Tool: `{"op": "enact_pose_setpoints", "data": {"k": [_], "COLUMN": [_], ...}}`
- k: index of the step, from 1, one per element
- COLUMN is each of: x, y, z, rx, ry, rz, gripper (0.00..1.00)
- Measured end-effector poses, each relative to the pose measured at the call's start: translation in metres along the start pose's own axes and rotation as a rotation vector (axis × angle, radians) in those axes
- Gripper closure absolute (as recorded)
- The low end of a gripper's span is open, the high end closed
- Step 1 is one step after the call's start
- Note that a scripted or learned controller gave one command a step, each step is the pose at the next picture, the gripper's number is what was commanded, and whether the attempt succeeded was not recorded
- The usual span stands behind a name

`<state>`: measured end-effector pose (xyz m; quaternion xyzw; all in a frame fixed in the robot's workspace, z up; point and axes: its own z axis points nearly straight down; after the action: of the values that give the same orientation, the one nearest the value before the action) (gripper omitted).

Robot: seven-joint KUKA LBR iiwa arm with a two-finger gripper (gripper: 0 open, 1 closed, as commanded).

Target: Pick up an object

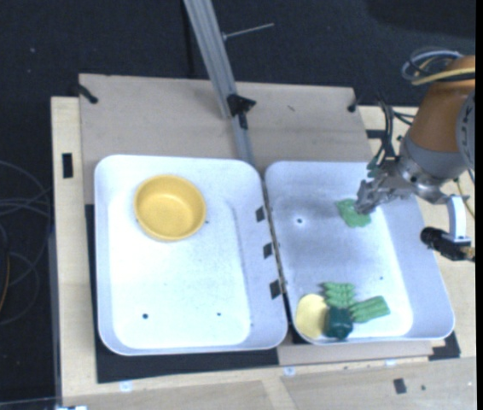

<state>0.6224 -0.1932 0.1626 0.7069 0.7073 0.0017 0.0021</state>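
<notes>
both white bins (250, 254) sit side by side, and the gripper (368, 196), grip state i cannot tell, meets a small green piece (354, 214) that may slide aside.

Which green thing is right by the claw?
The small light green piece near the top of the right bin, right at the claw. The other green things lie piled at that bin's bottom edge beside a yellow one.

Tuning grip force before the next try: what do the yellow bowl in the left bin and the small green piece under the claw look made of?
Round yellow bowl: likely moulded plastic, uniform colour, smooth with a soft sheen. Small light-green piece by the claw: matte and flat-coloured, maybe plastic or foam; too small to say.
</notes>
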Motion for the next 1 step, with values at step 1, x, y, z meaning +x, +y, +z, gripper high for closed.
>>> {"op": "enact_pose_setpoints", "data": {"k": [1], "x": [0.0015], "y": [-0.0011], "z": [-0.0431], "rx": [0.001], "ry": [0.000], "rz": [0.000], "gripper": [1.00]}}
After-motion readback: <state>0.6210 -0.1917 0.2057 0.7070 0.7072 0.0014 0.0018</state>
